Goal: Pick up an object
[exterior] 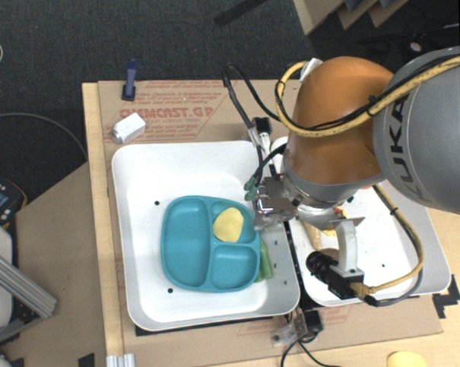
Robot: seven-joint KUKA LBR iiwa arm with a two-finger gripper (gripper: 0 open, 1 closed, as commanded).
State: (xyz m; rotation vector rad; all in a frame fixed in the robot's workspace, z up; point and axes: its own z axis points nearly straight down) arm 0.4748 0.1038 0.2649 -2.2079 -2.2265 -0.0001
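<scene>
A blue tray (pixel 206 244) with three sections lies in the left white bin (pixel 139 190), to the left of the pincer (pixel 271 207). A small yellow piece (pixel 229 224) sits in the tray's top right section, just left of the pincer and a little below it. A thin green thing (pixel 264 263) lies along the tray's right edge, right under the pincer, squeezed between the tray and the bin wall. The pincer hangs over the right rim of the left bin, close to where the two bins meet. The big arm covers it from above, so it is not possible to tell whether it is open, closed or gripping anything. The right white bin (pixel 416 273) lies to the right of the pincer and is mostly hidden under the arm. Black and yellow cables (pixel 387 286) loop down from the arm over that bin. The arm (pixel 419 148) comes in from the right, grey, with a fat orange band (pixel 337 113) just above the pincer, and it points down at the bins. Far up and to the left of the pincer, on the brown cardboard (pixel 181 112), lie a small white block (pixel 129 128) and a small blue thing (pixel 130 80).
</scene>
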